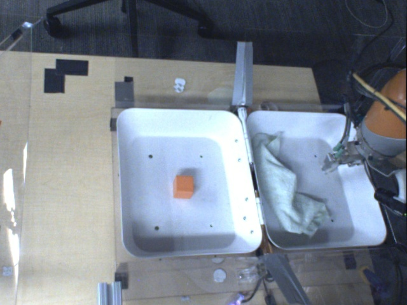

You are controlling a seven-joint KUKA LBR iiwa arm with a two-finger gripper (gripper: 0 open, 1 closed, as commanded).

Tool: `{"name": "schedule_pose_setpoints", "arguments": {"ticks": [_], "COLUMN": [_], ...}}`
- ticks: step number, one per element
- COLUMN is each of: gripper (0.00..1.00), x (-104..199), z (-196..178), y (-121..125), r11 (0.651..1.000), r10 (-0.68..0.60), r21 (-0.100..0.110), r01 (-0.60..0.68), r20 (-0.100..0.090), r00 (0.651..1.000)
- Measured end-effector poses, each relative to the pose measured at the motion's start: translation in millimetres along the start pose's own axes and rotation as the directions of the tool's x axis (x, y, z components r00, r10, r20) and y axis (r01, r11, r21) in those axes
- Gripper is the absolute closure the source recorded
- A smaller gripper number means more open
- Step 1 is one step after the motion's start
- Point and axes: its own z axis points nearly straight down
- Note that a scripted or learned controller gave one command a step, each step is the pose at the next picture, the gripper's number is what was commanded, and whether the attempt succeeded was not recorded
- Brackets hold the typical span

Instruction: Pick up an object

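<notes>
A small orange cube (184,186) lies near the middle of the left white bin (137,170). A crumpled pale grey-green cloth (283,186) is draped along the left side of the right white bin (362,230), running from its back left corner down toward the front. My gripper (337,157) hangs over the right part of the right bin, to the right of the cloth and apart from it. It is small and partly hidden by the wrist, with nothing seen between its tips.
The arm's orange band (389,107) and cables crowd the right edge. A grey metal post (242,75) stands behind the seam between the bins. The wooden bench (57,189) spreads to the left, with black marks at its back left.
</notes>
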Motion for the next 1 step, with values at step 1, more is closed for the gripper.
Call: {"name": "schedule_pose_setpoints", "arguments": {"ticks": [1], "gripper": [1.00], "x": [38.9], "z": [-121.4], "y": [48.2], "r11": [0.995], "r10": [0.098], "r21": [0.009], "r01": [-0.098], "r20": [-0.002], "r00": [0.995]}}
